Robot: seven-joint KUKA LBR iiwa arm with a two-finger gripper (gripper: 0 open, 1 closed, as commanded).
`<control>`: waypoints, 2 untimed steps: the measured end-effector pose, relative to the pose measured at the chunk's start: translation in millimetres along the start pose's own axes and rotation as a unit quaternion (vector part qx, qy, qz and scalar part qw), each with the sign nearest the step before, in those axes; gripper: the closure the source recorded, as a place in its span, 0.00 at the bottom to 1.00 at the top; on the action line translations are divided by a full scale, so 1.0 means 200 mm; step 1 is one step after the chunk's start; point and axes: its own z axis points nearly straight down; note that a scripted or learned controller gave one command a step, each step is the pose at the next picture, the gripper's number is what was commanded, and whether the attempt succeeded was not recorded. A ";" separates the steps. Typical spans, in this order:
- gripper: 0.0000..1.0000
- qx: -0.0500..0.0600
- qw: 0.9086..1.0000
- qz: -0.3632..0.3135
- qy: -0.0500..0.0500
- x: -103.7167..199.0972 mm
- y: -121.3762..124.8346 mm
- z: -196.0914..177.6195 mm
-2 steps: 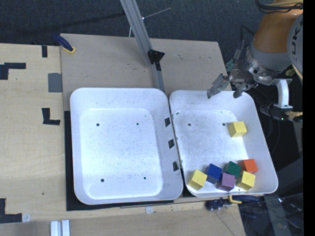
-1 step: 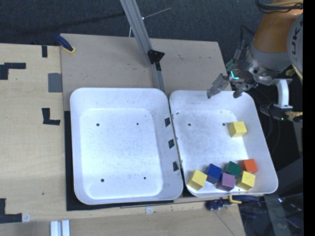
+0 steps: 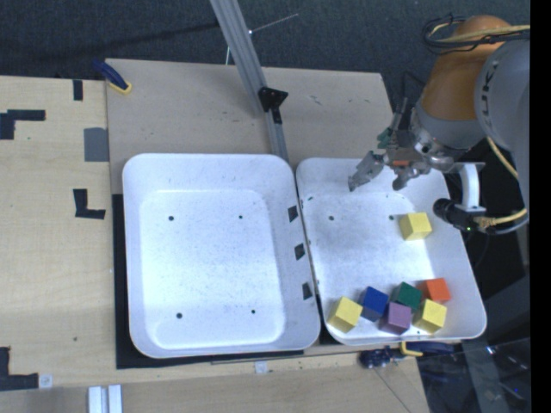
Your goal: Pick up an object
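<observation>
The job is only at its start. The grey two-finger gripper hangs over the far end of the shallow white bin on the right, and its two fingers are spread apart with nothing between them. No block has been picked up yet, so all of the picking is left to do.

A lone yellow cube sits in that bin, near the gripper but not touching it. It looks like the easiest one to take, because it has room on all sides.

At the near end of the bin more blocks crowd together: a yellow block, a blue block, a purple block, a green block, an orange block and another yellow block. They are packed close, so fingers may bump the neighbours.

The shallow white bin on the left has no blocks. A slanted grey metal bar crosses the bench behind the bins, away from the gripper.
</observation>
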 end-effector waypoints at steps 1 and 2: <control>0.00 0.001 1.000 0.000 0.000 0.00 -0.03 0.32; 0.00 -0.001 1.000 0.000 0.000 0.00 -0.04 0.57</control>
